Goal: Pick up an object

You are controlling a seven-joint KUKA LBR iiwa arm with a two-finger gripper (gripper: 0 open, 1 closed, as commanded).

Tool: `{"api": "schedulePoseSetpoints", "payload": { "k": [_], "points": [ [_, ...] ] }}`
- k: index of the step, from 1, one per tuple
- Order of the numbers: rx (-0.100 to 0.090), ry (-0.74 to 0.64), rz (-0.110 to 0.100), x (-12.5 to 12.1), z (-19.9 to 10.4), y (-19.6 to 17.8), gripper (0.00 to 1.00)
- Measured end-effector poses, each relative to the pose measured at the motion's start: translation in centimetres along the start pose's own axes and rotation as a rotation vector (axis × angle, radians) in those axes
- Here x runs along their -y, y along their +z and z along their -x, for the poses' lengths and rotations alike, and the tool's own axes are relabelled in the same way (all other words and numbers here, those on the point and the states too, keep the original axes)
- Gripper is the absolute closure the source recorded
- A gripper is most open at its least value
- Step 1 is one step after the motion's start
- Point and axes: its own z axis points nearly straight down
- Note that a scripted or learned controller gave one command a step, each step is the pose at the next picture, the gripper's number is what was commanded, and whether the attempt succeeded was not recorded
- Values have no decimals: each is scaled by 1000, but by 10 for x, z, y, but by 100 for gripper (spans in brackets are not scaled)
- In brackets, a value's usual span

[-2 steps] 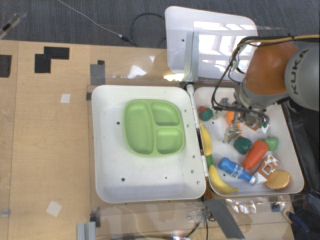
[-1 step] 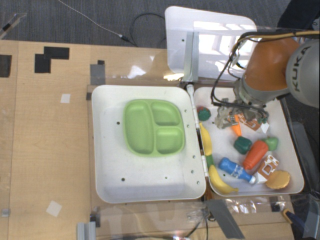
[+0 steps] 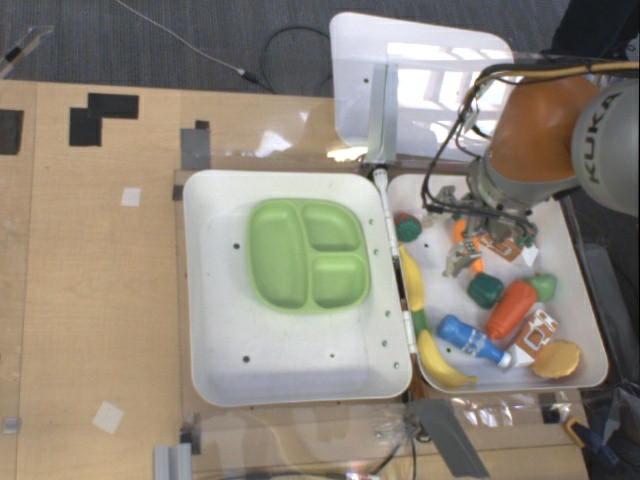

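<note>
In the right bin [image 3: 590,298], toward its far edge, the gripper [image 3: 470,253] hangs over the toys, its finger state impossible to tell. Crowded just beside it: an orange-and-white packet [image 3: 500,245], a dark green block [image 3: 486,289], a carrot [image 3: 511,308] and a green ball [image 3: 408,230]. Along the left wall lies a banana [image 3: 411,280]; a second banana [image 3: 440,363], a blue bottle [image 3: 470,340] and a bun [image 3: 557,359] line the near edge. "KU" reads on the arm [image 3: 600,153]. The left bin [image 3: 215,348] carries a green divided plate [image 3: 306,254].
</note>
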Motion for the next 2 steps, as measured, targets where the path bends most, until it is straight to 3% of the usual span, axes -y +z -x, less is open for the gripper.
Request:
{"api": "schedulePoseSetpoints", "payload": {
  "k": [1,2],
  "points": [
    [-5,69,3,-5,3,22,0],
    [5,67,2,-6,6,8,100]
  ]
}}
